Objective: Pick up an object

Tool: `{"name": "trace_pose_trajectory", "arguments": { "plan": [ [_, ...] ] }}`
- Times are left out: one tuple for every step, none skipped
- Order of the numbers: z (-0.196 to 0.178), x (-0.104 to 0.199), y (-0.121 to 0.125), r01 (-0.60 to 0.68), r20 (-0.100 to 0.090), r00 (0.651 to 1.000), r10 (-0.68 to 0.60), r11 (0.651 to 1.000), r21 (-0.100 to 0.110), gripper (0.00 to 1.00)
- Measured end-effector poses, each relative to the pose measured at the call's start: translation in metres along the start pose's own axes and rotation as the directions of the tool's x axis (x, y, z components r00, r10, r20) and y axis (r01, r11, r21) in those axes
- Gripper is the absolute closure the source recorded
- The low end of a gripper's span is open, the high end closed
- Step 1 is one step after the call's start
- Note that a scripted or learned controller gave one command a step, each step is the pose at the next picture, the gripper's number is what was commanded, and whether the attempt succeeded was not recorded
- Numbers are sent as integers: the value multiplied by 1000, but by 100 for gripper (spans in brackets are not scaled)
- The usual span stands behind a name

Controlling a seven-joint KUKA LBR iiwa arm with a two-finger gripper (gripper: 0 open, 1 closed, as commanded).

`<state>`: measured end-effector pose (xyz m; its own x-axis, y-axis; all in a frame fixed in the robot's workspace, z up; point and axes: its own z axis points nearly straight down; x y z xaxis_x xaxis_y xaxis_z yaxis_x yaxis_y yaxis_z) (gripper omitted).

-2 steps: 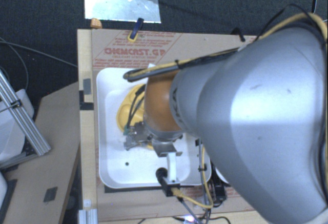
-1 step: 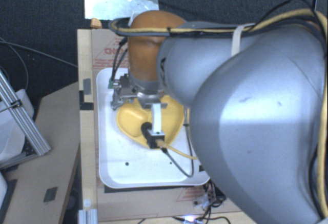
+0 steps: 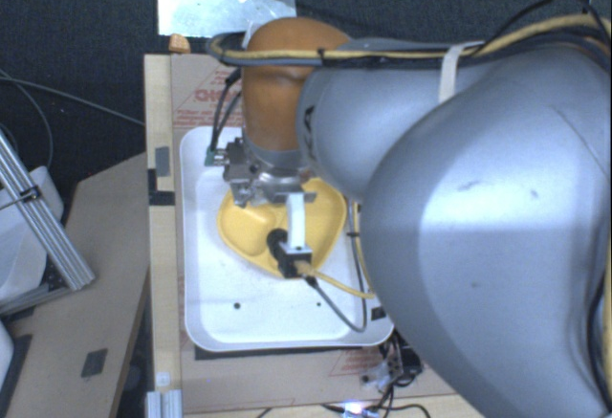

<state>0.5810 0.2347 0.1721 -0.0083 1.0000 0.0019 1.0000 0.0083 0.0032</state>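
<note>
We see a pale yellow thing, rounded and smooth, with a shallow hollow like a dish. It lies in the middle of the white bin, towards the far wall. The claw stands right over its far edge and looks to meet it there, but we cannot tell how far the claw is open or whether it grips anything. The big grey arm covers the thing's right edge and the bin's right side.

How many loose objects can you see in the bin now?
1: a yellow object in the white bin, under the pincer. The arm covers the right side, so more may be hidden.
</note>
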Motion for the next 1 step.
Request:
{"name": "trace_pose_trajectory", "arguments": {
  "plan": [
    [10, -3, -22, -8, 2, 1000, 8, 1000, 6, 100]
  ]
}}
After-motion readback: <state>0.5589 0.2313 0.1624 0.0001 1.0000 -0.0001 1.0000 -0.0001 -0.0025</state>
